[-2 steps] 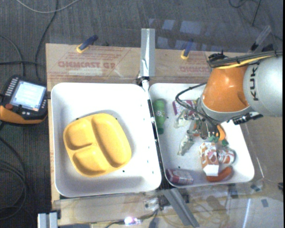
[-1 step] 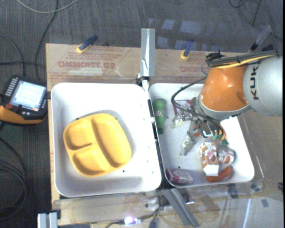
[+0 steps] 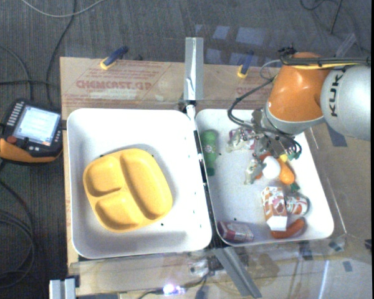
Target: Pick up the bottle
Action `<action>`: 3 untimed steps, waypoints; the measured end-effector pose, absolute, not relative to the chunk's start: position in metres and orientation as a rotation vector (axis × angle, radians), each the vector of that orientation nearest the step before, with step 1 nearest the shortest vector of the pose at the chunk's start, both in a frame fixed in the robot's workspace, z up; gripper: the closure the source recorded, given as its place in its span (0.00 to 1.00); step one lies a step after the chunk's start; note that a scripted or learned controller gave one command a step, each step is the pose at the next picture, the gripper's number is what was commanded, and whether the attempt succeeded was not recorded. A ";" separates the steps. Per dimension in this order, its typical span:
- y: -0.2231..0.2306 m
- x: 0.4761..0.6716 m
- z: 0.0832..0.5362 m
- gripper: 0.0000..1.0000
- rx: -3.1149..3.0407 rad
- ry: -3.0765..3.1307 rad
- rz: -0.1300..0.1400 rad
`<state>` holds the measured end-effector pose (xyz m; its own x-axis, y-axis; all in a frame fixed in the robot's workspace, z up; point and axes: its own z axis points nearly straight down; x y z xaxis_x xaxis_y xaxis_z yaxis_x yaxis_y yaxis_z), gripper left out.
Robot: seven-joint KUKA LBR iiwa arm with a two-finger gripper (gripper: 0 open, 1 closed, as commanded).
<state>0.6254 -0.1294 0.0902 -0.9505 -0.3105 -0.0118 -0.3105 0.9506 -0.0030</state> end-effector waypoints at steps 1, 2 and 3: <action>-0.122 0.633 0.091 0.00 -0.932 2.985 -0.010; -0.111 0.625 0.092 0.00 -1.400 2.795 -0.017; -0.131 0.672 0.090 0.00 -1.302 2.843 -0.004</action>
